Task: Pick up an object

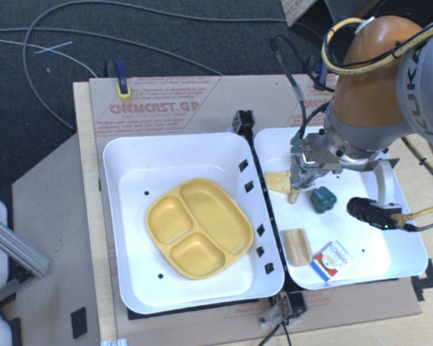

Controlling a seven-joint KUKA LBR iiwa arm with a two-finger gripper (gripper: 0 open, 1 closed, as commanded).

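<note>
— Over on the right bin (398,263), seeing the claw (296,189) pointing down near the dividing rim, hanging off the grey arm (375,71) with the orange band.

— Gripping anything?

— Not managing to tell; looking too small and shadowed for judging it wide or narrow.

— Hanging over what?

— Reaching down at the edge of a pale yellow flat piece (277,181), either touching it or hovering just above; not being able to say which.

— Noticing other things for picking?

— Spotting a dark teal lump (323,199) just beside the claw, toward the view's right. Also seeing a tan wooden block (296,245) lying nearer the camera by the divider, and a red, white and blue packet (330,260) just beside that block.

— Turning to the other side?

— Finding a yellow three-compartment tray (198,227) lying flat in the left bin (124,211), well apart from the claw.

— Resting on what, those bins?

— Sitting side by side on a printed cardboard sheet (161,102) covering the table, with a blue-and-yellow clamp (123,81) biting its far edge.
</note>
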